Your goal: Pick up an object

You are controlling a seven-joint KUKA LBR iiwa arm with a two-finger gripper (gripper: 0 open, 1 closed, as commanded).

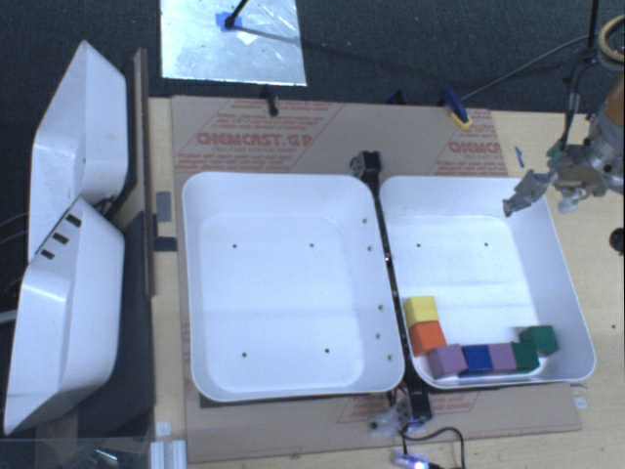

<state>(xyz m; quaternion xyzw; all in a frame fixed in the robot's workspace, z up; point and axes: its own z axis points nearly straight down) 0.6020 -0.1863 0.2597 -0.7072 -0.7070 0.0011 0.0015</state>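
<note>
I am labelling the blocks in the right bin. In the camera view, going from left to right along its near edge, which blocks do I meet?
Yellow block sitting above orange block → light purple block → blue block → second purple block → green block.

The arm (605,154) is cut off by the right edge, and the gripper (547,189) is blurred.
</note>
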